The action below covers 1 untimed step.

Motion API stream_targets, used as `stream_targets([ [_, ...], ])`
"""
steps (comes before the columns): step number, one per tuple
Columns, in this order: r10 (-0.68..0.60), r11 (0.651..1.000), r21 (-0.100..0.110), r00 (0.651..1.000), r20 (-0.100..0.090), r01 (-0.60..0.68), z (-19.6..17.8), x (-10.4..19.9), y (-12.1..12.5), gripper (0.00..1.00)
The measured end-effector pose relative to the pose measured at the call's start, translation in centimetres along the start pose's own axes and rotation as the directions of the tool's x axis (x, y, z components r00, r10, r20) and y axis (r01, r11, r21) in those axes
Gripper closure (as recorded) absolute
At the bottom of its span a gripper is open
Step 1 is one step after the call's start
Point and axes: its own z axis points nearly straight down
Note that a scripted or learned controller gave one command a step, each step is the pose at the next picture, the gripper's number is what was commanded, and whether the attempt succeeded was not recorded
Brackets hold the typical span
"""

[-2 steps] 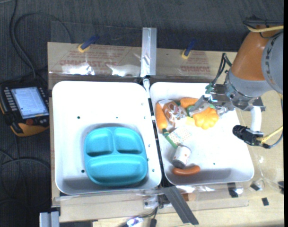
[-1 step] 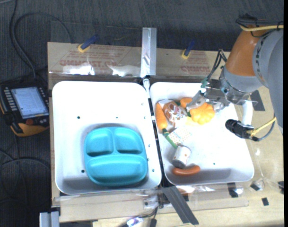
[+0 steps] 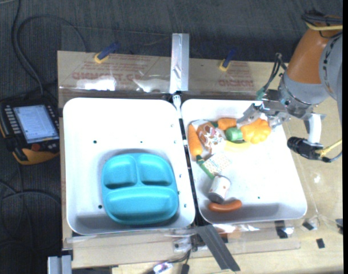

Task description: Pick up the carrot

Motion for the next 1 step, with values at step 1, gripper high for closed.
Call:
stream_targets([
  [1,-0.212,0.977,-0.001,0.977,0.000,0.212,-0.66,6.07,3.34,1.00],
])
